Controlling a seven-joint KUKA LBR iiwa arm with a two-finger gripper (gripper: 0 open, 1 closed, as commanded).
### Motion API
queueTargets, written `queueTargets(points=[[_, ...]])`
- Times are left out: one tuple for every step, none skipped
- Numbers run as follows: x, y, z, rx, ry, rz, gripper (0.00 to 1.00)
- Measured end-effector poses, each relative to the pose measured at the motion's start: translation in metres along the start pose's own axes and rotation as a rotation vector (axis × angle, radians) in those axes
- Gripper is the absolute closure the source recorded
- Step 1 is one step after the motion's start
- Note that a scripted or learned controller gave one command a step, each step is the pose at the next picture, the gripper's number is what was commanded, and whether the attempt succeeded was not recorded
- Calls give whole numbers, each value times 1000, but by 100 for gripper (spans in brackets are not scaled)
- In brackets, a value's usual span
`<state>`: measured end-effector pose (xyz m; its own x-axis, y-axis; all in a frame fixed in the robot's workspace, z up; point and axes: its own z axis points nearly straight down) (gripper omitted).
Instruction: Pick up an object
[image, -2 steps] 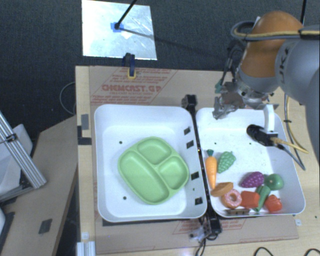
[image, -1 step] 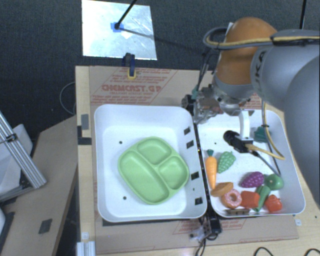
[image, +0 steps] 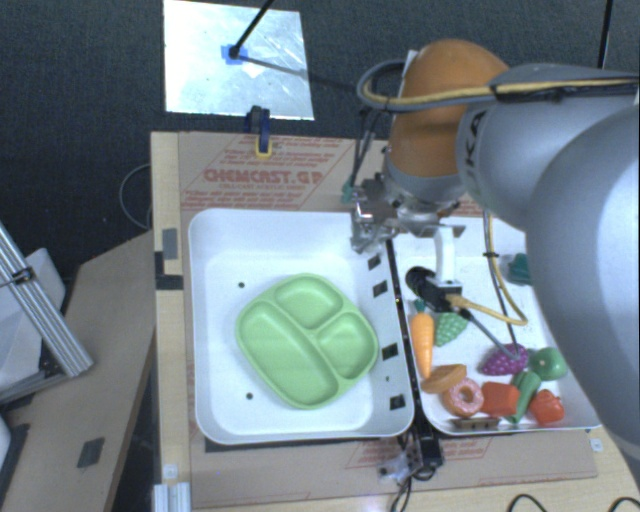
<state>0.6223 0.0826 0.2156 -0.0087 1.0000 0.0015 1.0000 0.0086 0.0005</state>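
Pincer hovering over divider at far end; open or closed, cannot tell. Carrot, donut lying in right bin, apart from pincer. Risk: descending here, hitting divider, grabbing nothing.

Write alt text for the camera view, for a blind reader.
The gripper hangs over the rim between two white bins. The left bin holds a green divided plate; the right bin holds toy food, including a carrot and doughnut.
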Motion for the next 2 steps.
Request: queueTargets(points=[[24,-19,-14,0,0,1,100],[25,-6,-18,-2,0,1,100]])
